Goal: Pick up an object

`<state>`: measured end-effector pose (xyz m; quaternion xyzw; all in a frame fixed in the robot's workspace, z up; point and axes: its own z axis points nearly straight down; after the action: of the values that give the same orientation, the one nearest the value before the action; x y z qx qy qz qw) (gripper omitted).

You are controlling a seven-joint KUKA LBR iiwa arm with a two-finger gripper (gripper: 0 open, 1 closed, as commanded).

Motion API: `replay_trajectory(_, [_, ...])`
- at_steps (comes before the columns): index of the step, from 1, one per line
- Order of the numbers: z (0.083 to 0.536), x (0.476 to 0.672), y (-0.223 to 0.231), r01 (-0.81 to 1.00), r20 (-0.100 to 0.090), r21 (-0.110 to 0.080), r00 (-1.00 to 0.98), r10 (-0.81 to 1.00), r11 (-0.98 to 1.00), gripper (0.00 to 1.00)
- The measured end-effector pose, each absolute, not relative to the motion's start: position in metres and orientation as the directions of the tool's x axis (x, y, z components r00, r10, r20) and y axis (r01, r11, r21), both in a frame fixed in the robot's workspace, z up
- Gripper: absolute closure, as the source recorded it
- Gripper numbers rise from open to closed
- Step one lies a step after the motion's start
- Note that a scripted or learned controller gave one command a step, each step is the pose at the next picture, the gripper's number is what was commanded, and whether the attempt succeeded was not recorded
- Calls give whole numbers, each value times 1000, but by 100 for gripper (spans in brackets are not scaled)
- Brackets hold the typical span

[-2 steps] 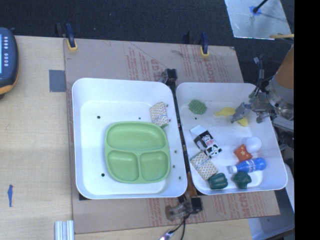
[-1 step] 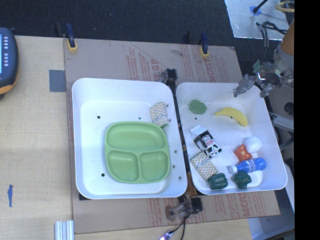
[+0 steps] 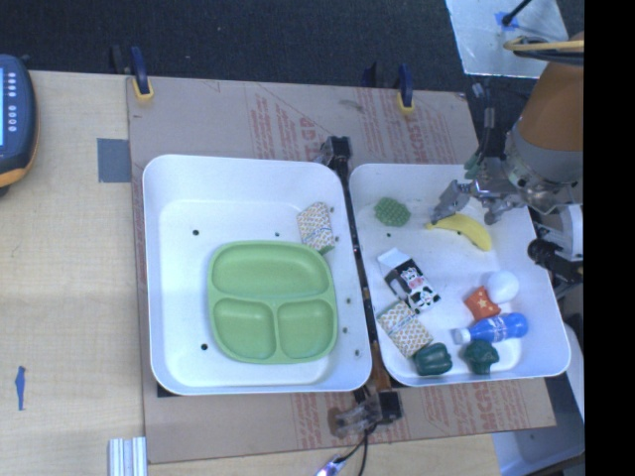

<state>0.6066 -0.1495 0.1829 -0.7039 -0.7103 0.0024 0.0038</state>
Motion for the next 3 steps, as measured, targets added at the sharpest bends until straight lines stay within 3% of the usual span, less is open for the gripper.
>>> replay_trajectory(1, [180, 560, -214, 1000, -1, -7, 1, 1000, -1, 0])
replay_trajectory(2, [175, 636, -150, 1000, -1, 2, -12, 1000, 12, 0])
replay_trajectory(3, [149, 581, -89, 1000, 3, -11, -9, 1000, 9, 0])
